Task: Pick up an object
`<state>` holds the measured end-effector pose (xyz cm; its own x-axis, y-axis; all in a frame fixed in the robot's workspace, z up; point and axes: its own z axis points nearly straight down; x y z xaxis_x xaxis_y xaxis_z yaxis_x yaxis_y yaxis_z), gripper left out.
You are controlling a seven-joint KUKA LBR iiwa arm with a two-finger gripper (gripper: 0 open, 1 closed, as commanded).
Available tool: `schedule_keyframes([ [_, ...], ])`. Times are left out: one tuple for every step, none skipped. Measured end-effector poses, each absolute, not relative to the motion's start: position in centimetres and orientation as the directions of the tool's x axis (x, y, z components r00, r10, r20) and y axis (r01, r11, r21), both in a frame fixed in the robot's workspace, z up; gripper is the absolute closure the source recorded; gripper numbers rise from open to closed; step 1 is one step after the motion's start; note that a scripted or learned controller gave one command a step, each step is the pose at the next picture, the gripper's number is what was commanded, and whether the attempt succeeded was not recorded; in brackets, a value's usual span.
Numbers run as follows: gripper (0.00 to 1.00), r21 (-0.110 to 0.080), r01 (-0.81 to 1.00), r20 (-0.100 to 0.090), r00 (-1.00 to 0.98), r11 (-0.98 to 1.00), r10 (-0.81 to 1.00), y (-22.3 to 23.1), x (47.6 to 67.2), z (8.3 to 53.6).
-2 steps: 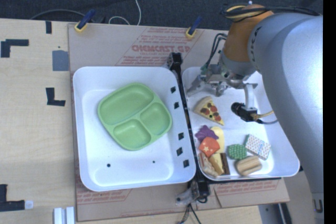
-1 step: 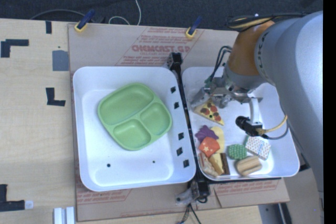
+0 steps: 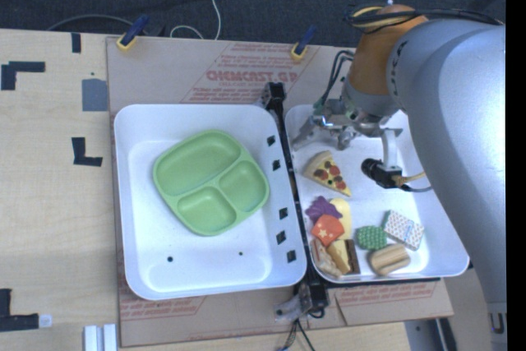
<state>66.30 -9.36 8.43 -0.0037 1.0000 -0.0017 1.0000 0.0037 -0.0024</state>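
My gripper (image 3: pixel 322 136) hangs over the far end of the right bin (image 3: pixel 440 247), with its fingers spread open and nothing between them. Just in front of it lies a pizza slice (image 3: pixel 329 173) with red dots. Further toward the near end sit a purple piece (image 3: pixel 322 208), a yellow piece (image 3: pixel 343 214), a red and orange piece (image 3: pixel 327 230), a green piece (image 3: pixel 371 237), a chequered pastel block (image 3: pixel 403 228), a bread roll (image 3: pixel 389 259) and a brown layered piece (image 3: pixel 339 257).
The left bin (image 3: pixel 140 259) holds a green divided plate (image 3: pixel 211 181). A black divider with clips (image 3: pixel 283 193) runs between the bins. The arm's grey body (image 3: pixel 460 94) looms over the right bin's right side.
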Motion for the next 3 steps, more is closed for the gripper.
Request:
schedule_keyframes([
  [0.0, -0.002, 1.0, -0.001, 0.0, 0.0, 1.0, -11.3, 62.0, 8.5],
  [0.0, -0.001, 1.0, -0.001, -0.001, 0.001, 1.0, -9.3, 60.6, 8.4],
  [0.0, 0.002, 1.0, 0.0, -0.002, 0.002, 1.0, -9.5, 65.2, 8.4],
])
